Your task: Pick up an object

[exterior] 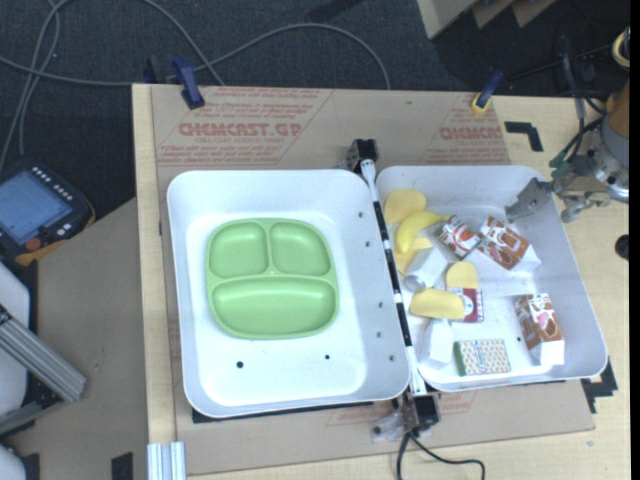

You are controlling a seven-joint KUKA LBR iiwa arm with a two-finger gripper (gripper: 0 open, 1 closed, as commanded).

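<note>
Tool point(538, 196) position first: it hangs at the upper right rim of the right bin point(585, 318), a grey finger-like part slanting down and to the left over the bin's corner. Whether it is open or closed cannot be told from this angle, and nothing is visibly held in it or touching it. The arm point(610, 158) comes in from the right edge, its wrist just right of the tool, with cables looping above it.

Just left of the tool and slightly lower lie two small red-and-white cartons point(482, 240), side by side and tilted. Further left, near the bin's inner wall, several yellow banana-shaped pieces point(410, 220) are heaped, with another yellow piece point(440, 303) lower down. Below the tool, toward the bin's near right corner, a third red-and-white carton point(540, 328) lies on its side. A flat green-edged packet point(482, 356) rests left of that carton, near the bin's front rim.

Well to the left of the tool, the left bin point(200, 368) carries a green divided plate point(270, 278) with three compartments. Both bins sit side by side on the cardboard-covered desk point(300, 128), clipped at the top by a blue clamp point(185, 80).
</note>
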